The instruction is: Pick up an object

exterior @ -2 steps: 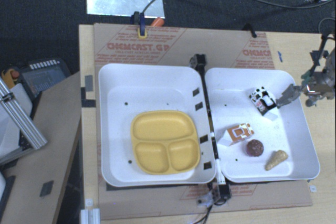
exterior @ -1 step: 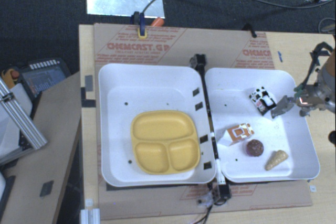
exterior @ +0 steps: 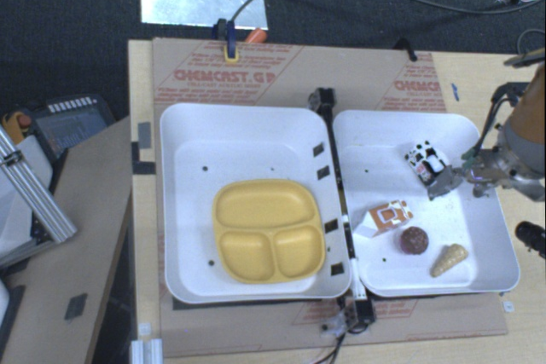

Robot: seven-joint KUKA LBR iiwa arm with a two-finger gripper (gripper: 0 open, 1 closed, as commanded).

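**Gripper low over the right bin beside a black-and-white toy**

The arm (exterior: 520,132) reaches in from the right, and its gripper (exterior: 448,182) sits low over the right bin (exterior: 490,268), in the upper half. Whether the gripper is open or closed cannot be told from here, nor whether it has hold of anything. A small black-and-white toy (exterior: 424,158) lies just beside the gripper tip, up and to its left. Further down the same bin lie an orange-and-white packet (exterior: 389,216), a dark round piece (exterior: 415,240) and a tan cone-shaped piece (exterior: 450,259), each apart from the gripper. The left bin (exterior: 192,149) holds a yellow divided tray (exterior: 268,228). Both bins rest on a cardboard sheet (exterior: 281,72) on the bench (exterior: 141,72).
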